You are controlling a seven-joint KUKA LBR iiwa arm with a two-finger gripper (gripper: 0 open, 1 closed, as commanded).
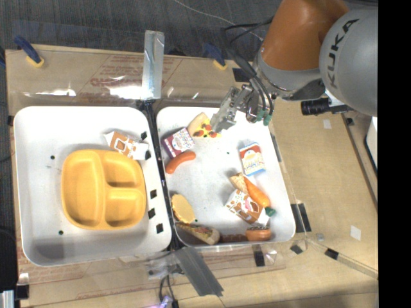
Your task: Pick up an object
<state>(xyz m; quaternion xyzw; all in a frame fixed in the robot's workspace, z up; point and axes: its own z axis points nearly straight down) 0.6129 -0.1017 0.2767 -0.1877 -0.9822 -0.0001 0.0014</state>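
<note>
The gripper hovered at the pizza slice, its grip state unclear, so the approach seemingly needed descent and closing.

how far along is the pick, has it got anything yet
Done: the arm has reached over the right bin, its gripper by the pizza slice at the far edge. In hand: nothing visibly between its fingers. Left: grasp and lift; the sausage, carrot and milk carton lie untouched.
</note>
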